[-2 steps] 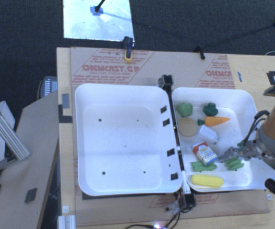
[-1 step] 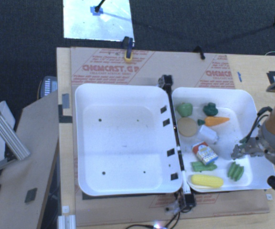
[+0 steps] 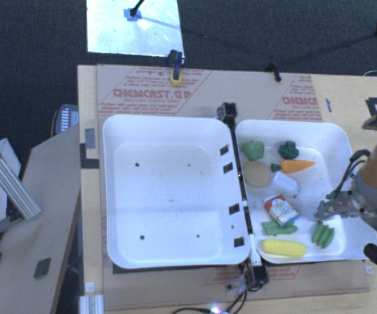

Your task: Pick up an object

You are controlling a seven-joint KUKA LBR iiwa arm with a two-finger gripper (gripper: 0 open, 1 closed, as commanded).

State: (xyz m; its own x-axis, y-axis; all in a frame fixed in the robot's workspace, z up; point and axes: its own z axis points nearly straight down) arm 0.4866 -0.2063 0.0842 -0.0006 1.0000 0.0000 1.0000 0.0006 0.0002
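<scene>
Two white bins sit side by side on the worktop (image 3: 195, 87); the left bin (image 3: 169, 188) is bare, the right bin (image 3: 332, 136) holds all the toys. Far end: green pepper (image 3: 253, 150), dark green vegetable (image 3: 288, 150), carrot (image 3: 297, 165). Middle: tan disc (image 3: 257, 174), small white block (image 3: 285, 186), red-and-white carton (image 3: 281, 210) with a green piece (image 3: 279, 228) at its near edge. Near wall: yellow corn (image 3: 283, 247). Green pod (image 3: 323, 234) lies near the right wall. Jaws (image 3: 326, 209) hang low over the bin floor, just beyond the pod and apart from it, nothing between the fingers; whether released or clenched, cannot tell.
</scene>
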